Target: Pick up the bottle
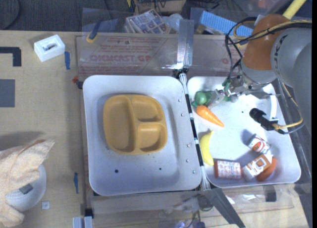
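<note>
A: Biggest first. What sits on the worktop (29, 73)?

B: Two white bins. The left bin (99, 172) carries a yellow divided tray (134, 123). The right bin (292, 170) has the small stuff, and I'll place all of it from the carrot (210, 115), which lies near that bin's upper left.

A: And the arm (285, 43)?

B: It reaches in up and to the right of the carrot, grey with its orange band, and looks bent low so the claw (229, 92) can work the bin's top corner.

A: Where is the bottle?

B: My guess is the small white one with the orange-red label, the bottle (258, 145), lying tilted down and to the right of the carrot, well apart from the claw. A red box (229, 169) and another orange-and-white pack (261, 166) lie below it; the banana (206, 147) is straight below the carrot.

A: The claw itself?

B: Just above and right of the carrot, beside a green thing (201, 97). Whether its grip is apart or together I cannot tell; I see nothing in it.
</note>
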Motion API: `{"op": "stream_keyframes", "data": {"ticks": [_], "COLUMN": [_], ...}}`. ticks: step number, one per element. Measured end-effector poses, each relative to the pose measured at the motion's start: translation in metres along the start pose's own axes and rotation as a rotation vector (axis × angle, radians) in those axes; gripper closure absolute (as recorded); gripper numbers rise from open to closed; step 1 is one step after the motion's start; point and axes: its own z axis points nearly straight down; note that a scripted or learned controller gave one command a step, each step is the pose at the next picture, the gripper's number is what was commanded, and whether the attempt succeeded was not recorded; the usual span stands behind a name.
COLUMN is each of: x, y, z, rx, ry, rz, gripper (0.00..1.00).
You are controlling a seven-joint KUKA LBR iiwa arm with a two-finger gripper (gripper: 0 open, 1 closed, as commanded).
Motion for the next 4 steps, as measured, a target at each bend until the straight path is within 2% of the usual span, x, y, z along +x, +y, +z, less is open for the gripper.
{"op": "stream_keyframes", "data": {"ticks": [1, 2, 3, 4], "x": [-0.074, -0.011, -0.012, 0.005], "y": [-0.02, -0.003, -0.005, 0.002], "z": [0.001, 0.0, -0.009, -0.053], "rx": [0.005, 0.0, 0.008, -0.01], "ry": [0.007, 0.0, 0.001, -0.002], "rz": [0.05, 0.012, 0.012, 0.108], "gripper": [0.0, 0.0, 1.0, 1.0]}}
